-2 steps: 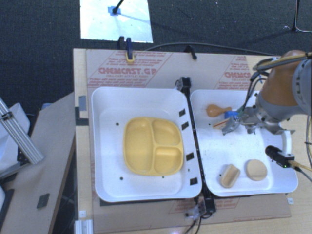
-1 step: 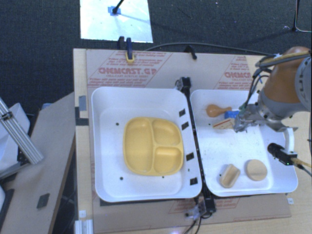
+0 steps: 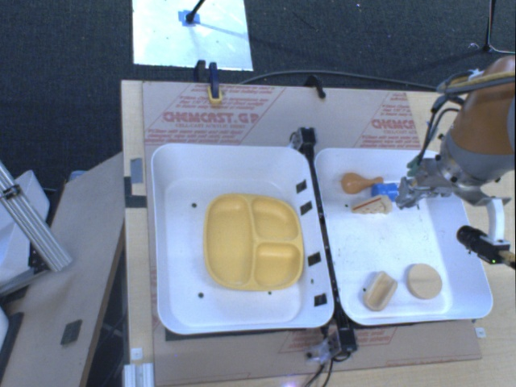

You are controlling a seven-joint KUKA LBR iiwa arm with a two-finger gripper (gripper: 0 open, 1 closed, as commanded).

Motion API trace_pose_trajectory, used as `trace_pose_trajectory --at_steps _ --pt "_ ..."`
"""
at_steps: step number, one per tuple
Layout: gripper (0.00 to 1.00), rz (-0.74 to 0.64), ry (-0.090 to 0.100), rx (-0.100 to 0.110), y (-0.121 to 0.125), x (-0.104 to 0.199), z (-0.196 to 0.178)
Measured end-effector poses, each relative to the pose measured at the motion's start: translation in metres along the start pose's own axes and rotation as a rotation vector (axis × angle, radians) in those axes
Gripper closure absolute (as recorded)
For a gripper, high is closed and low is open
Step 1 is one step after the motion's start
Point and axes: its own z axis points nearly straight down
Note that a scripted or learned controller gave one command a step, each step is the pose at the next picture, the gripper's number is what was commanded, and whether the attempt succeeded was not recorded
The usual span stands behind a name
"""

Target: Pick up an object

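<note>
In the right bin [image 3: 472,293] lie an orange pear-shaped toy [image 3: 358,183], a small blue piece [image 3: 386,190], a tan sandwich wedge [image 3: 372,205], a bread-roll toy [image 3: 379,289] and a round tan disc [image 3: 424,280]. My gripper [image 3: 406,197] hangs low over the bin's upper part, just right of the blue piece and the wedge. Its fingertips point down beside them. Nothing shows between the fingers.
The left bin [image 3: 181,297] holds a yellow divided plate [image 3: 253,241]. A black clip strip [image 3: 313,232] runs between the two bins. The arm's orange band [image 3: 488,119] and grey wrist lean in over the right bin's right rim.
</note>
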Motion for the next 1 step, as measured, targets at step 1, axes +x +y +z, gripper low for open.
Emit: trace_pose_trajectory --at_steps 1 --pt "1.00 0.000 -0.001 -0.001 -0.0076 -0.0031 -0.0567"
